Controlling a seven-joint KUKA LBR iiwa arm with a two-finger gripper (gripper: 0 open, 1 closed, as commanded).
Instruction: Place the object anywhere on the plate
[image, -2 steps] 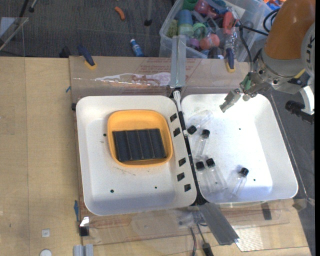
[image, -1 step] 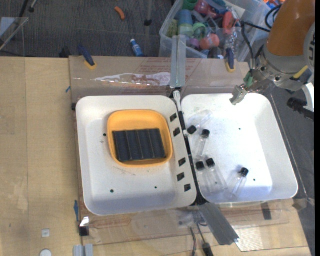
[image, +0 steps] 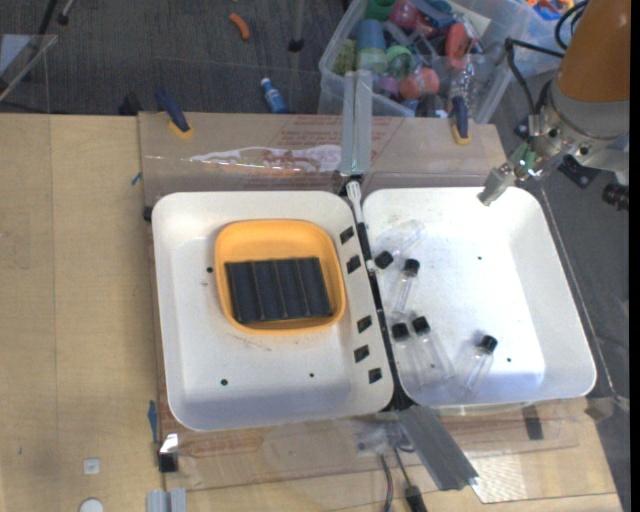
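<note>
Right now the gripper (image: 497, 187) hovers over the right bin's (image: 560, 300) far edge, whether clenched I cannot tell. Clear vials (image: 405, 285) lie near that bin's left wall. Best to descend squarely on one, then carry it to the orange plate (image: 228, 240) in the left bin (image: 190, 380).
</note>
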